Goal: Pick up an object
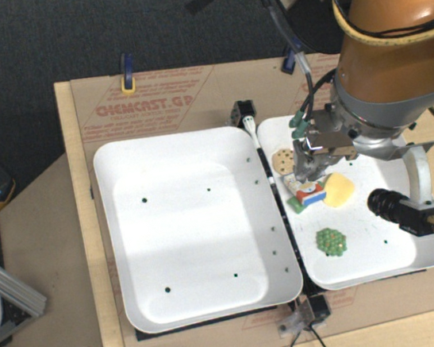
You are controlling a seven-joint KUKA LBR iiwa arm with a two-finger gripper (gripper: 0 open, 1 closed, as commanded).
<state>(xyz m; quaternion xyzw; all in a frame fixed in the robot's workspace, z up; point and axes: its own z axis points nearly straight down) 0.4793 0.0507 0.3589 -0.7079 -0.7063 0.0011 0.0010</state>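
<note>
My gripper [309, 177] hangs low over the left part of the right bin [374, 263], its tips just above a small multicoloured toy [307, 196] with red, blue and green parts. A yellow rounded object [339, 190] lies right beside that toy. A tan round cookie-like piece [282, 159] sits near the bin's upper left, just left of the gripper. A green bumpy object [331, 241] rests lower in the bin. The fingertips are partly hidden against the toy.
The left bin [128, 221] sits beside the right one, with a dark divider rail [275, 200] between them. Both rest on a cardboard sheet [151, 102]. Clamps stand at the board's back edge [128, 81].
</note>
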